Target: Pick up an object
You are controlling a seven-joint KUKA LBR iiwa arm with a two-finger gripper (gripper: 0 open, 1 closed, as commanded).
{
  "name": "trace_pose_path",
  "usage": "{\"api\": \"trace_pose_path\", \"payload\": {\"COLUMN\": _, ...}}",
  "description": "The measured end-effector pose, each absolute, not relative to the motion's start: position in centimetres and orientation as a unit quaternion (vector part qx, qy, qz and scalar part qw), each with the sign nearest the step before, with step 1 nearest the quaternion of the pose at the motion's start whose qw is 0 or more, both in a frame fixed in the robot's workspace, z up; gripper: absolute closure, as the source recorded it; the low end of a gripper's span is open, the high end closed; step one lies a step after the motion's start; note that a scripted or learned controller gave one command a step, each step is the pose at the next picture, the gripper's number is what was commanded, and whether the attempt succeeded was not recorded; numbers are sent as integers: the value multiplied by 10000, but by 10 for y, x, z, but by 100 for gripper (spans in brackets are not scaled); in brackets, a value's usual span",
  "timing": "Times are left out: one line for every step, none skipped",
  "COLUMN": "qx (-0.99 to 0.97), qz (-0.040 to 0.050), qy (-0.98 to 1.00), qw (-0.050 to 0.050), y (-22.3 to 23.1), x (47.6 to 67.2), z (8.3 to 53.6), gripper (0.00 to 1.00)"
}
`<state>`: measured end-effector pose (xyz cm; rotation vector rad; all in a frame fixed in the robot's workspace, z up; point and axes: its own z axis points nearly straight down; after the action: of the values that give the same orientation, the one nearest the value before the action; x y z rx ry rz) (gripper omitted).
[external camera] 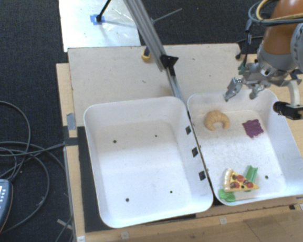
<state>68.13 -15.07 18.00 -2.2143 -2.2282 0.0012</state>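
Our gripper hangs over the far edge of the right bin, its 2 fingers spread apart with nothing between them.

Nearest to the fingers, just ahead of them and a little to the left, lies the croissant on the bin floor, clear of the walls. We judge it a light toy piece, probably hard plastic or firm foam, so it should not crush; its curved, ridged back may slip, and we would close across the thick middle of the arc rather than the tapering tips.

Near the fingers on the other side, a bit further into the bin, sits a small purple piece. It looks flat and low, hard to get under, so we rate it the poorer choice.

Well apart from the fingers, at the bin's near edge, rest a pizza slice and a green piece, touching or overlapping, partly on the sloping rim. That crowding makes a clean grip doubtful.

Beyond the divider, the left bin sits on the desk.
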Motion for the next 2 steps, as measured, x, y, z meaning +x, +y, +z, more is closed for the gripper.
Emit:
{"api": "trace_pose_path", "payload": {"qx": -7048, "qz": 7, "qy": -7094, "qw": 4, "y": -150, "x": 680, "z": 139, "gripper": 0}}
{"api": "trace_pose_path", "payload": {"qx": -7048, "qz": -47, "qy": -7094, "qw": -22, "y": -148, "x": 684, "z": 95, "gripper": 0}}
